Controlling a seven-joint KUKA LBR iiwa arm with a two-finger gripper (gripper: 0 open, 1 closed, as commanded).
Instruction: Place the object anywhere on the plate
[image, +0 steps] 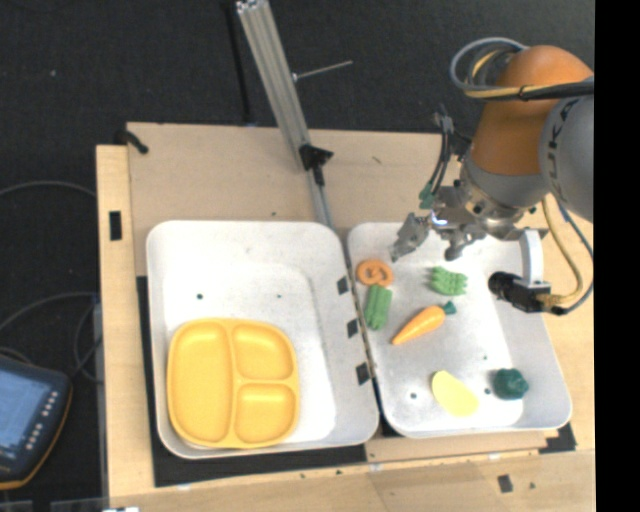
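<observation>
Plate: a glossy yellow plastic plate (233, 382) with three moulded compartments, rounded corners, lying in the near part of the left white bin (185, 255), whose floor is matt and lightly speckled.
Gripper: the grey metal two-finger gripper (436, 240) hangs over the far end of the right white bin (540, 350), fingers spread apart, nothing between them.
Objects: all in the right bin. A small orange round piece (373, 271) touches a ribbed green cucumber-like piece (378, 306) at the left wall; a smooth orange carrot (420, 322) lies tilted mid-bin; a knobbly light green piece (449, 281) sits just near of the gripper; a flat pale yellow oval (454, 392) and a dark green lump (510, 383) lie nearest.
Surroundings: a slanted aluminium rail (283, 95) crosses the far bench; black clips (352, 327) sit between the bins.
</observation>
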